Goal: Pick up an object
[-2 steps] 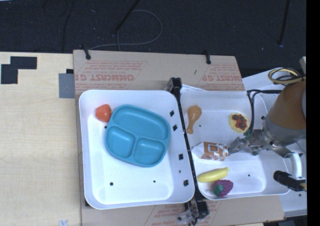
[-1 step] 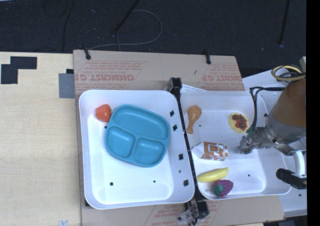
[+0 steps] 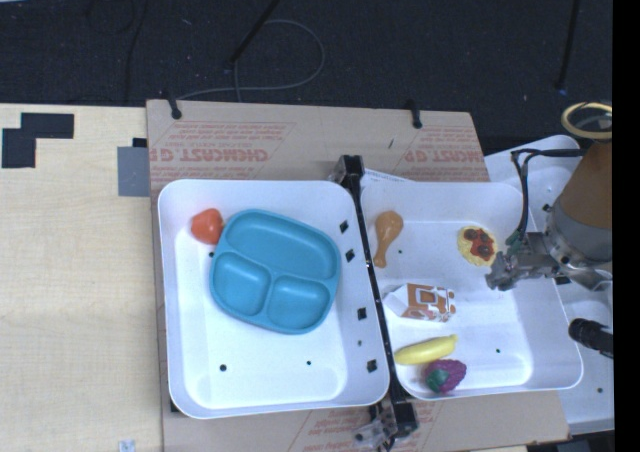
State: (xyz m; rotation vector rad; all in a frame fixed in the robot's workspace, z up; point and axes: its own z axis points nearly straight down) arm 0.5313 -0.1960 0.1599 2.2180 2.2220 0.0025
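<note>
Tray (image 3: 273, 270) and tomato (image 3: 207, 226) are sitting in the left bin (image 3: 190, 360); drumstick (image 3: 386, 232), pizza (image 3: 477, 244), carton (image 3: 428, 302), banana (image 3: 425, 349), and grapes (image 3: 445, 375) are lying in the right bin (image 3: 545, 365).

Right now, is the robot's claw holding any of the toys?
Cannot tell for sure. The gripper hangs beside the little pizza in the right bin, but no toy shows between its fingers.

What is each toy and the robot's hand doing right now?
blue plate: flat in left bin, nothing on it
tomato: beside the plate
drumstick: lying in right bin
pizza slice: lying by the gripper
carton: on its side
banana: lying flat
grapes: near banana
gripper: over right bin
</note>
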